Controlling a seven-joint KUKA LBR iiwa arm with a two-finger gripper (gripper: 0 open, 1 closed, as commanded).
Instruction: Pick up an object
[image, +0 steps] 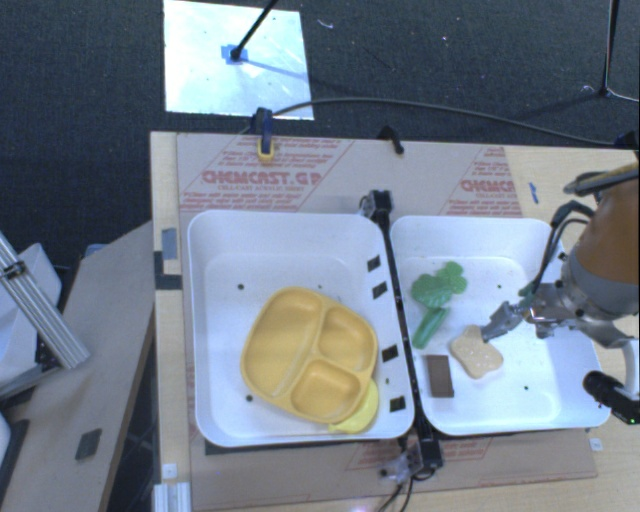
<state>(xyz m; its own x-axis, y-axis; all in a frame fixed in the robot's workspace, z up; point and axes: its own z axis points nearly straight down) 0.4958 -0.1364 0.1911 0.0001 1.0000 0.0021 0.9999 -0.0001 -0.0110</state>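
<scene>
In the right bin (530, 405) lie a green broccoli toy (438, 288), a beige toast-shaped piece (475, 356) and a small brown block (439, 375). My gripper (499, 325) reaches in from the right, low over the bin. Its tip hangs just above and to the right of the beige piece, close to its upper edge. Nothing shows held in it. The broccoli lies to the gripper's left, the brown block below and left of it.
The left bin (215, 300) holds a yellow divided plate (310, 352) with a yellow curved piece (358, 410) peeking out under its lower right corner. A black divider (398, 330) runs between the bins. Bare bin floor lies below the gripper.
</scene>
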